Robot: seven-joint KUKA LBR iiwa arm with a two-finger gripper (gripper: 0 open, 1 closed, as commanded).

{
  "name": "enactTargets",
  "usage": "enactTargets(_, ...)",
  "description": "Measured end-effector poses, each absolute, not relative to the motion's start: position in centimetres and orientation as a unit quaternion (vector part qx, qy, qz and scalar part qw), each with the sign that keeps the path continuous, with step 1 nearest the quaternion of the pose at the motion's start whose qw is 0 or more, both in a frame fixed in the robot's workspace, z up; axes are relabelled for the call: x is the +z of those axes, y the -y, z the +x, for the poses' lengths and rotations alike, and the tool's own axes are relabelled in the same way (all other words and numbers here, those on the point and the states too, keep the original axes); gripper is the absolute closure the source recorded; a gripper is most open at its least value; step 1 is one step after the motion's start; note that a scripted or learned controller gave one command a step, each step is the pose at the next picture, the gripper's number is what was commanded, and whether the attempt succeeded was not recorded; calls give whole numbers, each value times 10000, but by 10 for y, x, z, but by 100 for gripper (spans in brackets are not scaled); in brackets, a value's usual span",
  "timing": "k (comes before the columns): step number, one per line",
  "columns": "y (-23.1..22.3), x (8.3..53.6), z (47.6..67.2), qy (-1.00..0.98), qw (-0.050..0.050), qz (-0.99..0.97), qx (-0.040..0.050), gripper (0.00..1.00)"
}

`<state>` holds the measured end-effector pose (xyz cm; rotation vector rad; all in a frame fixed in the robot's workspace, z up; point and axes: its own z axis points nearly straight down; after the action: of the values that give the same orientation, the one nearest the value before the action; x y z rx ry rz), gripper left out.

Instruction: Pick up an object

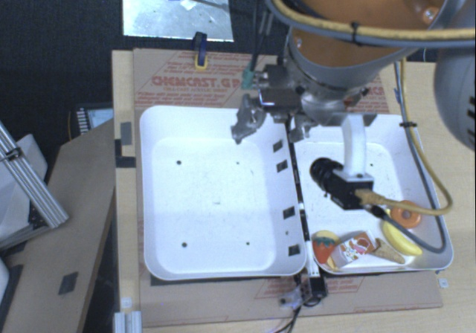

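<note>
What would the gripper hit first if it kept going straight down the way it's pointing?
Probably the bare floor of the left shallow white bin, near its back right corner. The gripper points down there, with nothing under it; depth is unclear.

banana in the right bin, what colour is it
Yellow: the banana shows it clearly in the camera view.

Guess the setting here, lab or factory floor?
Likely a robotics lab grasping rig: KUKA arm over two white bins, toy food like a banana, loose cables, cardboard underlay.

one fixed camera above the bench, angled down over both white bins (201, 268), arm (364, 12) close beneath
</note>
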<state>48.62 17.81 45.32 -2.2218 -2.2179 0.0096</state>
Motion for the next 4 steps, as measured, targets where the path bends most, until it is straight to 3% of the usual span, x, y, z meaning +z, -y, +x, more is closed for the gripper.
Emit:
enactTargets(1,-180,469,487,7082,-6,-7060,-20,100)
enactTargets(2,-237,361,485,7101,23,-7041,41,100)
enactTargets(3,-219,244,491,7066,17,-7076,47,100)
enactTargets(4,-220,251,492,7070,3,-7072,-2,0)
